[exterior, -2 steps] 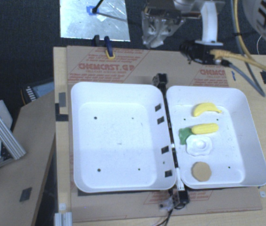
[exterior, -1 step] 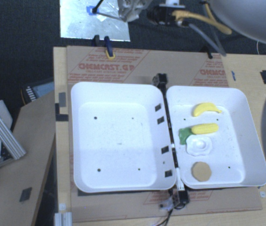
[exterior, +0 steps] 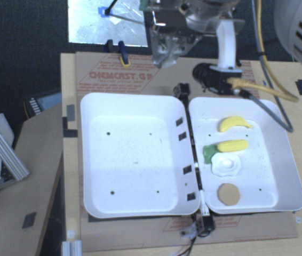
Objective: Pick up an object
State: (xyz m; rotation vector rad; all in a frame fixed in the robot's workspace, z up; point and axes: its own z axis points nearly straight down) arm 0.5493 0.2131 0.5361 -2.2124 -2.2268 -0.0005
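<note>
Gripper [exterior: 164,55], state of claw not discernible, hung behind the bins; banana [exterior: 233,123], corn [exterior: 231,145], fried egg [exterior: 225,165], cookie [exterior: 228,194] lay in right bin [exterior: 284,159]; advised: centre above one item before descending.

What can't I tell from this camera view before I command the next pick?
- tool: blurred, high above the bins near the top edge; finger state unreadable.
- Arm: cut off by the top edge.
- green item: mostly covered by the corn cob and the white piece; shape unclear.
- round tan piece: too small to identify.
- banana: contact with the right bin floor unclear.
</note>
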